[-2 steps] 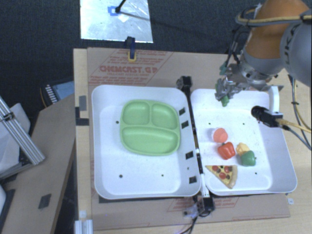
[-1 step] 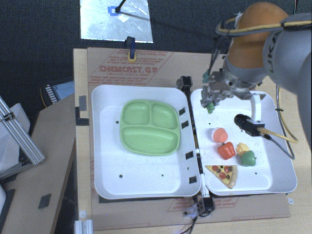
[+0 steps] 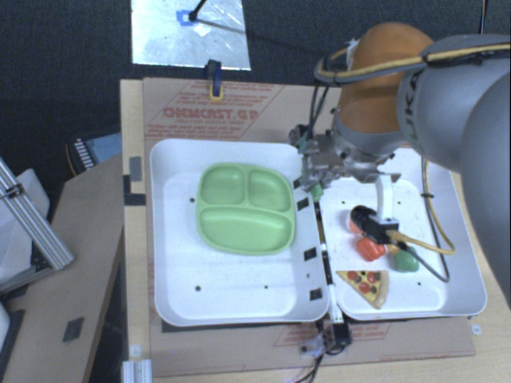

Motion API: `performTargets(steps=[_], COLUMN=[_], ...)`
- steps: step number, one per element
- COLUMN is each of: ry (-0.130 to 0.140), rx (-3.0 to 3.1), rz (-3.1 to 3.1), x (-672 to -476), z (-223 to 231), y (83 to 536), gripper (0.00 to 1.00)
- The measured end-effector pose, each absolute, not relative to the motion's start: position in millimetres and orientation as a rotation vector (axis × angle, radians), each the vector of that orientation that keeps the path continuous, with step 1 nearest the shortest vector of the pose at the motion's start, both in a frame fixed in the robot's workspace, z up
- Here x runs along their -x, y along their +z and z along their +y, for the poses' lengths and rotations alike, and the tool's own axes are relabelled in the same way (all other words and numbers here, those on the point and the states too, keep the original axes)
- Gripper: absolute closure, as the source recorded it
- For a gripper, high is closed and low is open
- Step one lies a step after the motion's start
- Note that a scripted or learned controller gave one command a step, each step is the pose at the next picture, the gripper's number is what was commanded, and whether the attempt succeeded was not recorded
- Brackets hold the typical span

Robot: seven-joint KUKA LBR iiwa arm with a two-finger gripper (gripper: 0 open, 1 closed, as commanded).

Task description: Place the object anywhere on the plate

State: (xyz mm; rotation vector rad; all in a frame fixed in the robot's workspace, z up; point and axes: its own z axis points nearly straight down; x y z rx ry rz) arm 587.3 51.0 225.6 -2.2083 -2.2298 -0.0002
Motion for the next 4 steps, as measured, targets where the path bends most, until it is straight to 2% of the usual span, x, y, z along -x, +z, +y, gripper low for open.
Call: performTargets(steps=[2, 3, 4], ry=[0.0, 0.001, 0.001], rx=[2.21, 2.21, 2.217], rz=[-2.23, -2.229, -2.224], x=[-538.3, -529.6, -530.5], z=[145, 192, 190], y=[233, 216, 217], gripper=[1.0, 1.0, 0.0])
